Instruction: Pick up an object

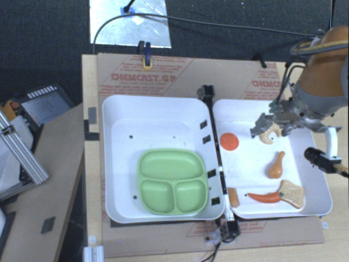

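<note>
My gripper (272, 129) hangs low over the back of the right bin (322, 201), open. A small cream-coloured piece (266, 138) lies on the bin floor just under its fingertips, partly hidden by them. Nothing is held. To the left lies an orange-red round disc (229, 141). Nearer the front lie a tan drumstick (276, 165), a red chilli pepper (264, 197), a slice of bread (292, 194) and a small orange block (233, 197) by the left wall.
A green divided plate (172, 180) sits at the front of the left bin (117, 146). Black clips (207, 93) hold the shared wall between the bins. The arm's grey and orange body (324, 75) overhangs the right bin's back corner.
</note>
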`<state>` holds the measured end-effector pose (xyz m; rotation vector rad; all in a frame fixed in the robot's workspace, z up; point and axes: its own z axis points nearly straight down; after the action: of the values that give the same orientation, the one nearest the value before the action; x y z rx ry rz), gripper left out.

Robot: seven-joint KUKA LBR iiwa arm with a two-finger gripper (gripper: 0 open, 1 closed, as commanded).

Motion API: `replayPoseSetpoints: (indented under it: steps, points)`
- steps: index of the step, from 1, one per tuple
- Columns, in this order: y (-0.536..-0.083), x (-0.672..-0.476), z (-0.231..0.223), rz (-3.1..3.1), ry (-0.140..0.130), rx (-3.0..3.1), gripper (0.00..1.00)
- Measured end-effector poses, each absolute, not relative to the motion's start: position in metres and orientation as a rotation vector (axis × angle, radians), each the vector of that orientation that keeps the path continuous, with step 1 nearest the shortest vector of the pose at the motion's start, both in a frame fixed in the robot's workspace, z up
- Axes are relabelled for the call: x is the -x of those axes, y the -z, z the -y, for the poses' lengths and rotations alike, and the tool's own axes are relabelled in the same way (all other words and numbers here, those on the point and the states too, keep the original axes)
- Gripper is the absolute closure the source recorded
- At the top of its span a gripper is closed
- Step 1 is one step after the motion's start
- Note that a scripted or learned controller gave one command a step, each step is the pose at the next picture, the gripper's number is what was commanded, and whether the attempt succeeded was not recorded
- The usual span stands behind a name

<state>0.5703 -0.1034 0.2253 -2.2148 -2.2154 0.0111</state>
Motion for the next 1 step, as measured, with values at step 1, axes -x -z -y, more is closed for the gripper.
replayPoseSetpoints:
  steps: [1]
  points:
    - [-0.232,-0.5728,0.1032,2.225,0.002,2.22,0.0]
